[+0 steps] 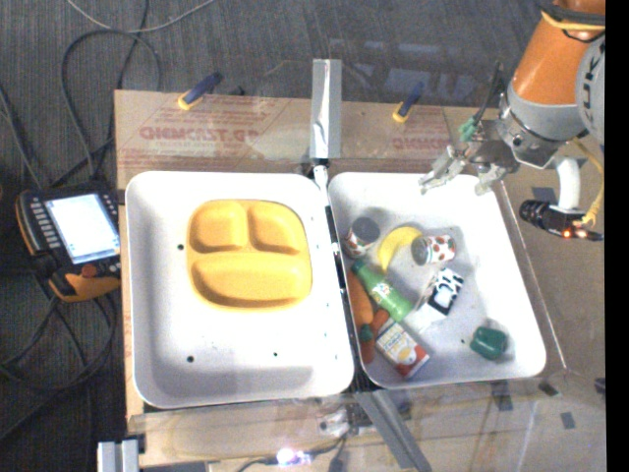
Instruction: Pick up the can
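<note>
The spread, empty two-finger tool is seen over the right white bin's far rim. The small red-and-white metal can lies below-left, near the yellow banana.

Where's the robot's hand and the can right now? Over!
End effector open, empty, above right bin's back edge. Can in that bin's back left, untouched. Banana and green bottle crowd it.
</note>
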Action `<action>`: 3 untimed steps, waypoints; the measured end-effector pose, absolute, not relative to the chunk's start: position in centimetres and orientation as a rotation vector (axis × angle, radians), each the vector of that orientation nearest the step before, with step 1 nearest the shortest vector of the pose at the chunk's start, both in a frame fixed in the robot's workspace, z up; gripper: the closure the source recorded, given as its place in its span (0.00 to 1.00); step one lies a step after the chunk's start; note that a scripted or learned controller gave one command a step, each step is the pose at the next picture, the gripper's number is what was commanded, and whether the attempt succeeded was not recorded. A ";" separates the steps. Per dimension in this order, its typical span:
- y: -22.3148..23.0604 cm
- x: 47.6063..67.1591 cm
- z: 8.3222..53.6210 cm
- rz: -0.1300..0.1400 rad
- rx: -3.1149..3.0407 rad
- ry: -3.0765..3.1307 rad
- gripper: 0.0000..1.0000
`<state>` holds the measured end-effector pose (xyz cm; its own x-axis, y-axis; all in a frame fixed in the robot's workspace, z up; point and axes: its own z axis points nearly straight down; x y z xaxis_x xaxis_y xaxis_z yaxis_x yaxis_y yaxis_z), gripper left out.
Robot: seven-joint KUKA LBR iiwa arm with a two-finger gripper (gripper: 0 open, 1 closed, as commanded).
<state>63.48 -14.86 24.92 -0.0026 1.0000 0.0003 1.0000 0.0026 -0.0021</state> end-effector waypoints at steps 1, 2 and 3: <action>-18.0 61.5 9.5 -0.002 -2.229 -2.216 0.00; -19.6 59.4 9.1 -0.011 -2.281 -2.178 0.00; -19.6 59.4 10.0 -0.009 -2.280 -2.179 1.00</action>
<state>59.42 -19.57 9.95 0.0453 0.9990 -0.0046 0.9989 -0.0453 0.0127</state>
